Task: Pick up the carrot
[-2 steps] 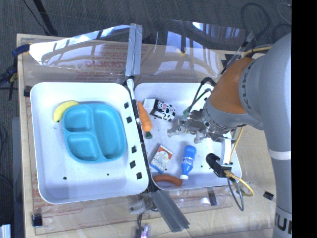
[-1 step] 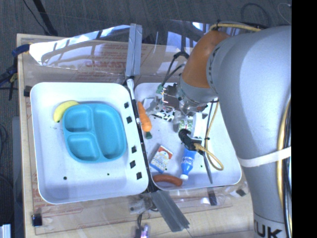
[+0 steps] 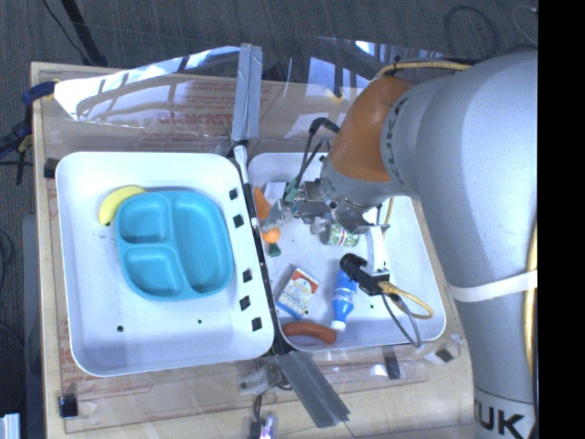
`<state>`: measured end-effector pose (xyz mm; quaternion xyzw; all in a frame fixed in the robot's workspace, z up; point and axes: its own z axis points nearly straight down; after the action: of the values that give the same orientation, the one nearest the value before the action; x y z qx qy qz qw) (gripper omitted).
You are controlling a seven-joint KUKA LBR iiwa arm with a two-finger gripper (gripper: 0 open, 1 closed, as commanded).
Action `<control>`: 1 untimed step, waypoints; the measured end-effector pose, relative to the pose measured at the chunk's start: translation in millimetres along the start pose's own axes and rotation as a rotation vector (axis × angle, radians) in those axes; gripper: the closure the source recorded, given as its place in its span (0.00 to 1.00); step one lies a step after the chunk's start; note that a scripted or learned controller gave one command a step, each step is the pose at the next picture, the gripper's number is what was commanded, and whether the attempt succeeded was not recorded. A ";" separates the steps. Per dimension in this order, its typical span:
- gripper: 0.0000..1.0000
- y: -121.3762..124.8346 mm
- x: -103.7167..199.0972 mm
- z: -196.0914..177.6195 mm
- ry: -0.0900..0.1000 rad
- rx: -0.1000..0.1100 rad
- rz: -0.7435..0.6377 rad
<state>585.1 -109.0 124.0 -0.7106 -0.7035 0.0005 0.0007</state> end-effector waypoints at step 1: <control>0.00 3.7 -4.2 18.5 -0.032 -0.032 -0.304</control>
<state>588.7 -113.2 105.6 -0.5958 -0.8028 0.0005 -0.0221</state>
